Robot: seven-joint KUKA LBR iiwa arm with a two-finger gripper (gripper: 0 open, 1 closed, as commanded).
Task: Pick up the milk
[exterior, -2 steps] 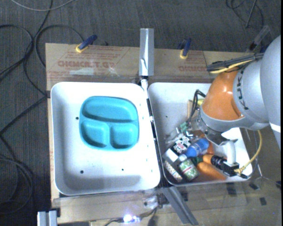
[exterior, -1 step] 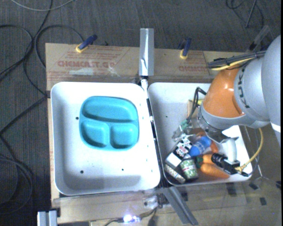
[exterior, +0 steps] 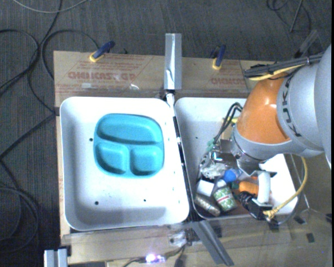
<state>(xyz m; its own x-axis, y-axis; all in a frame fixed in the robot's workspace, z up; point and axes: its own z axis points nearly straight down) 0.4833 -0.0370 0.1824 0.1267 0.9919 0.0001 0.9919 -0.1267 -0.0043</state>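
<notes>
Over the right bin (exterior: 197, 115) the arm (exterior: 289, 107) reaches in from the right, its grey body and orange band bulking above the bin's middle and hiding much of the floor. The wrist points down toward the bin's near left corner, where the gripper (exterior: 218, 161) sits low among a heap of small items; I cannot tell how it is set, or whether anything is caught in it, since the wrist and cables cover it. Just below the gripper lies a white bottle with a blue cap (exterior: 229, 176), which may be the milk, beside a green-labelled jar (exterior: 225, 198) and a dark can (exterior: 207, 206) near the front wall. An orange and white item (exterior: 255, 186) lies right of them, touching the heap. A yellow cable (exterior: 292, 196) loops down from the arm across the bin's right side. Left of this, the left bin (exterior: 80, 193) holds a blue tray (exterior: 129, 144) with three compartments, lying flat and well apart from the arm.
</notes>
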